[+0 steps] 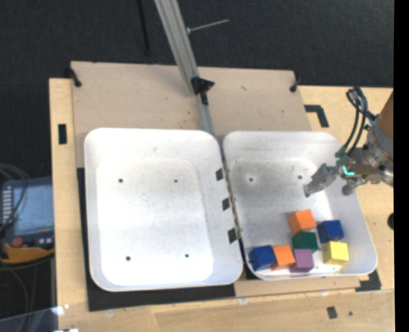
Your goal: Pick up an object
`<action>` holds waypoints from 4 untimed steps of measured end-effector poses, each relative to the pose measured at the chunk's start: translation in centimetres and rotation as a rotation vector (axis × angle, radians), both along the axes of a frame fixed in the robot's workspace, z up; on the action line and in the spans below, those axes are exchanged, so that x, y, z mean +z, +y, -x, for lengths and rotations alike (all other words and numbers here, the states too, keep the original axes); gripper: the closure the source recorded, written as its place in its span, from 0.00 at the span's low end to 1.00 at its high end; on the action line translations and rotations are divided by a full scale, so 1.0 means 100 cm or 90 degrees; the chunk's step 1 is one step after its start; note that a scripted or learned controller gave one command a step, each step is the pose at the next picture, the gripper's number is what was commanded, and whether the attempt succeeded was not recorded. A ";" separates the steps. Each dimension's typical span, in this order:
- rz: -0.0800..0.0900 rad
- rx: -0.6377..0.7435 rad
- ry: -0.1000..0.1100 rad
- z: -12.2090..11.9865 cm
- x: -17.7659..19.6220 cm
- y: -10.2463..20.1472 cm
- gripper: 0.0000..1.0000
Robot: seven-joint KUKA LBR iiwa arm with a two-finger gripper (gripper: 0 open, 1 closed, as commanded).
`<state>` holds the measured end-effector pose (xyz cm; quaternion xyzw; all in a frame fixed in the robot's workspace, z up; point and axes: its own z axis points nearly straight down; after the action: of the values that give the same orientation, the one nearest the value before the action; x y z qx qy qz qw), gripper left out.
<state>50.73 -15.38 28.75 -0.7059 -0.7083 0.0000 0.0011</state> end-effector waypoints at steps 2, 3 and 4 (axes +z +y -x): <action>0.002 -0.004 0.001 -0.004 -0.041 0.000 0.00; 0.002 -0.003 0.002 0.000 -0.094 -0.012 0.00; 0.004 -0.003 -0.002 0.005 -0.149 -0.006 0.00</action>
<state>50.19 -15.98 13.89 -0.7078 -0.7064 0.0009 -0.0019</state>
